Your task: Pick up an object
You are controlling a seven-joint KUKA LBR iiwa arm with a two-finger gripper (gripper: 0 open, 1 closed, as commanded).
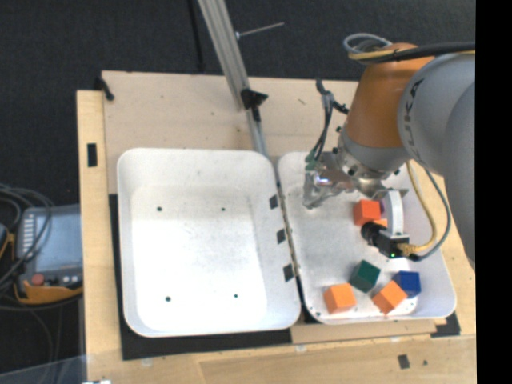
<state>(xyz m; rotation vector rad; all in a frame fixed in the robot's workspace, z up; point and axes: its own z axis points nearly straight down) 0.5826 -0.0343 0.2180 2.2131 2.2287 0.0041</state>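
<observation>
The left bin [200,238] lies bare beside the right bin [320,246], over whose upper left part the gripper [320,186] hovers; whether it is open or closed cannot be told here. The candidates sit further right and lower: an orange block [368,211] just beside the wrist, then an orange cube [339,297], a green cube [366,276], another orange cube [390,296] and a blue cube [408,282] bunched near the front rim. A descent from here would likely meet bare floor, and in that cluster a finger could nudge a neighbour away.

Camera: single, fixed above the bench [192,102].
Facing: down at a slant.
Range: far enough to frame both white bins, left bin [200,162] and right bin [432,298], plus dark floor around.
Arm [416,94]: enters from the right.
</observation>
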